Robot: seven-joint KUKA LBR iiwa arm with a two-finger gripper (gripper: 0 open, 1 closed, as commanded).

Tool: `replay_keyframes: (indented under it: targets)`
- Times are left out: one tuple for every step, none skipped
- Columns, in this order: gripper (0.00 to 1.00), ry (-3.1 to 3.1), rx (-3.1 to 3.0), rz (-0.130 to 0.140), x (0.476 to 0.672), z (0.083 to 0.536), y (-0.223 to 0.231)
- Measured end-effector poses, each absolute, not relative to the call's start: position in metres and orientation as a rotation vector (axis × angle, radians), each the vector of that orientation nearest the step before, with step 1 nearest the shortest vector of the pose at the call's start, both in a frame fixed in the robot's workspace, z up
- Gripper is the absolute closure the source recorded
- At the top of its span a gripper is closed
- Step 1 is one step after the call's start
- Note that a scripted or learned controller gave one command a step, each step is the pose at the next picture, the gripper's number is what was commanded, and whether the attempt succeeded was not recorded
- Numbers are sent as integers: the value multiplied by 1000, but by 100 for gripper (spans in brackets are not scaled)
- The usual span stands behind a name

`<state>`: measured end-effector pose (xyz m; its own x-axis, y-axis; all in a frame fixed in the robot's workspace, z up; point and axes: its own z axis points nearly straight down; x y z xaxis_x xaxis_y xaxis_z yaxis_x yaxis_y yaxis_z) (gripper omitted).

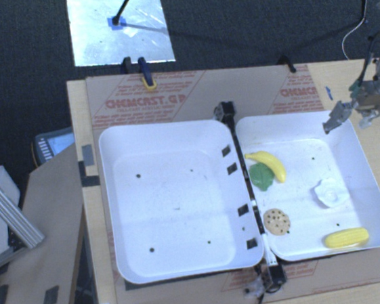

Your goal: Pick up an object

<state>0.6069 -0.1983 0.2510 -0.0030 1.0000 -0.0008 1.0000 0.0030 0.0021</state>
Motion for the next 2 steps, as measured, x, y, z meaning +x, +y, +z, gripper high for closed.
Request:
replay_keyframes:
  targets:
    - [100,2225,2210,5,608,262,-198]
    - [100,2224,2200,16,646,367,-152]
